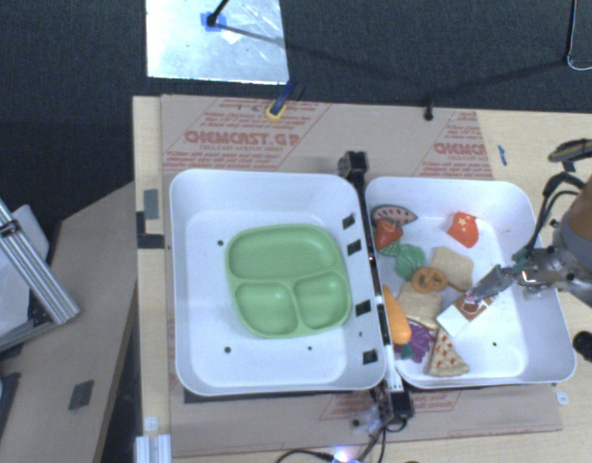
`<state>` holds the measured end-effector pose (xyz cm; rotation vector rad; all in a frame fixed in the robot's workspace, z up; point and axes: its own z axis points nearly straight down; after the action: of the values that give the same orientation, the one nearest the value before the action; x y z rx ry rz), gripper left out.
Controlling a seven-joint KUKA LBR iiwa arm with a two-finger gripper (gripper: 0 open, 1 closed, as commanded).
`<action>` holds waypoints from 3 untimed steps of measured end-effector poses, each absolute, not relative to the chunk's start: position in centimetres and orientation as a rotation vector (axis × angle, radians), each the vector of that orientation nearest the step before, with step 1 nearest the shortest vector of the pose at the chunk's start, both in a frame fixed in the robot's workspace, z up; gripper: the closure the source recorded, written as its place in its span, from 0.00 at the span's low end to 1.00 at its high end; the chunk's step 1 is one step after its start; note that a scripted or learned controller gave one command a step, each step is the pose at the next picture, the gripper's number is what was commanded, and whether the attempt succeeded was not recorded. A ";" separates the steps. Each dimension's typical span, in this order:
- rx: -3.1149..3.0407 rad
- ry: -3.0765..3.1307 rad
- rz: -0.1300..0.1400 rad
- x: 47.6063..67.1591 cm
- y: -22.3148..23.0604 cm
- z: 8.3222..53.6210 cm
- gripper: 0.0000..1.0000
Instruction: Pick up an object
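Reaching in from the right, the arm (578, 258) has its pincer (481, 292) low over the right bin (542, 350), tip down among the toy food. Can't tell whether it's apart or together, & nothing visibly between it. Touching or just under the tip: a small red-&-white piece (472, 306) next to a white card (451, 320). Just left of pincer: tan bread slice (453, 265), pretzel ring (430, 280), green veg (409, 258). Up-left: red pepper-like toy (463, 228), further left a watermelon slice (392, 215). Below-left: pizza slice (446, 356), purple grapes (419, 340), orange carrot (396, 318). Well left, in the other bin (195, 258), 1 green 3-section plate (284, 280). Both bins sit on the counter (527, 128).
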<state>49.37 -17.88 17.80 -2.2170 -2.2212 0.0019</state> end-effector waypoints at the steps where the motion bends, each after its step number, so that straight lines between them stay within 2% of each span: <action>1: -2.222 -2.221 -0.003 49.4 -17.7 11.7 0.00; 2: -2.221 -2.232 -0.014 49.9 -17.6 10.6 0.00; 3: -2.229 -2.236 -0.020 50.1 -17.7 11.8 1.00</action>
<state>50.11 -17.75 11.84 -2.2285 -2.2360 -0.0204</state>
